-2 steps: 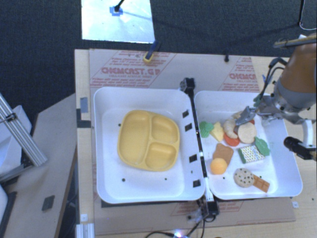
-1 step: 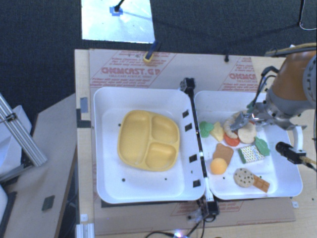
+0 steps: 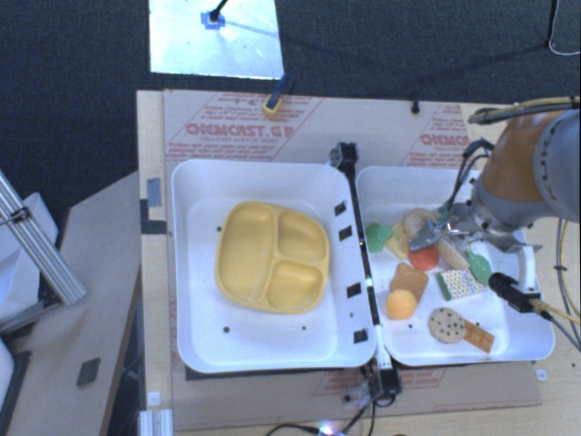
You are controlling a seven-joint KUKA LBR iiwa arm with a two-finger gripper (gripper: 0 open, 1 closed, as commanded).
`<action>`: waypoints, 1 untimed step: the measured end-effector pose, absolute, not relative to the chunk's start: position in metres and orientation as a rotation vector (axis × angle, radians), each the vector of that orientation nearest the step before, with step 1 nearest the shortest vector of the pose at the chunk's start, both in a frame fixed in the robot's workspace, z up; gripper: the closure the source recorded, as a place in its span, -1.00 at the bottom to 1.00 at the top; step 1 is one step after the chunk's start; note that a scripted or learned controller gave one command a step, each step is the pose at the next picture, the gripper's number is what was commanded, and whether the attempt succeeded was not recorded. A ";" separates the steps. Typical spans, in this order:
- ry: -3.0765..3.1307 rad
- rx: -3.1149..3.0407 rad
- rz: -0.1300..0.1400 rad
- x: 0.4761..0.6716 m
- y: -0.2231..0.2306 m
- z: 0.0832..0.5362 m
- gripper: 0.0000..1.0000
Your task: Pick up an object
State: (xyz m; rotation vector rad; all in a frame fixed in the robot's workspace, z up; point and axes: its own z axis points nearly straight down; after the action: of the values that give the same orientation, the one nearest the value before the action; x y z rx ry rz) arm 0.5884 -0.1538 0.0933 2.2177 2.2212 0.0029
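Observation:
My gripper [image 3: 427, 236] hangs low over the middle of the right bin [image 3: 526, 343], reaching in from the right. Its tip is just above a red tomato-like piece [image 3: 423, 259] and beside a tan piece [image 3: 417, 220]. Around it lie several toy foods: a green piece [image 3: 378, 236], a yellow piece [image 3: 398, 241], a brown roll [image 3: 410, 280], an orange ball [image 3: 399, 305], a checkered green-and-white block [image 3: 459, 284], a green pod [image 3: 479, 267], a round speckled cookie [image 3: 446, 324] and an orange cracker [image 3: 479, 338]. I see nothing lifted off the bin floor.
The left bin [image 3: 195, 325] holds a yellow divided plate [image 3: 272, 256]. A black divider [image 3: 357, 252] runs between the bins. The arm's orange band [image 3: 517, 166] looms over the right bin's far right side. A metal sheet [image 3: 216, 25] lies behind the bench.

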 end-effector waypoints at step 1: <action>2.220 2.218 0.004 0.588 -0.154 0.104 1.00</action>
State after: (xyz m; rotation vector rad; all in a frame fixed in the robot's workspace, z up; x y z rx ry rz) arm 0.5884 -0.1541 0.1036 2.2177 2.2201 0.0041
